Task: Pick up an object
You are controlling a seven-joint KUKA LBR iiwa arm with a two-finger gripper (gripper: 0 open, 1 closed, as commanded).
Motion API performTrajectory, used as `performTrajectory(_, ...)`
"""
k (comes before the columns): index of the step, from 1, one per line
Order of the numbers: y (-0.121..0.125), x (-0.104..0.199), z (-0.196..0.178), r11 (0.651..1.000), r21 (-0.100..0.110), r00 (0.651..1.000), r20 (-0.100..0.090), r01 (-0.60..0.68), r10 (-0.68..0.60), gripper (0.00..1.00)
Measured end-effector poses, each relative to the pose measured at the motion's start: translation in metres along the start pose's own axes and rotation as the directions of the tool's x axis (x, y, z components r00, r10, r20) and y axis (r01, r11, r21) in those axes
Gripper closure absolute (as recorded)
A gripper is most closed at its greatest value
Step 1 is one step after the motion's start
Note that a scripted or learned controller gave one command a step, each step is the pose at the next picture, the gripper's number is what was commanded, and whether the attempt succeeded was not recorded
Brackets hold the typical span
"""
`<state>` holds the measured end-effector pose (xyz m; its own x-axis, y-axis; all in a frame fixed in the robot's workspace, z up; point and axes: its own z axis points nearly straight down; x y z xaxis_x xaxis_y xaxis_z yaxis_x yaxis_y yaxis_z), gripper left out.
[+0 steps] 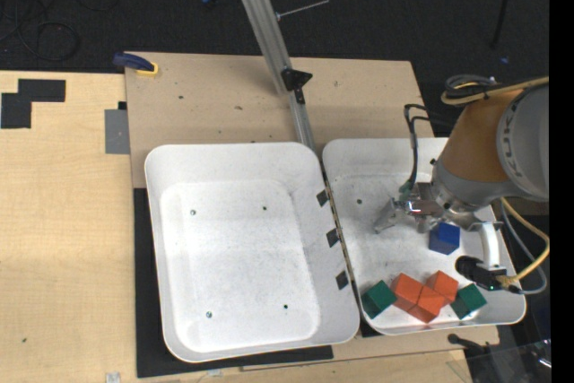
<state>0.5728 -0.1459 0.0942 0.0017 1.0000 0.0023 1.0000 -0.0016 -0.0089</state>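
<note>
Blue block sits just beside the claw.

no legible text, no labels, brands, numbers or signs readable on bins, blocks, arm or bench

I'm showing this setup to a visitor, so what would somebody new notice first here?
Probably the bulky grey and orange arm reaching in from the right, its hand low over the right bin. Next, the bright blocks at that bin's near end: orange blocks flanked by two green blocks, with a blue block just beside the wrist.
</note>
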Motion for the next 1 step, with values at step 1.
performTrajectory(1,0.0007,-0.0020,-0.0133,1.000,-0.004,1.000,0.001,-0.008,0.008,1.00)
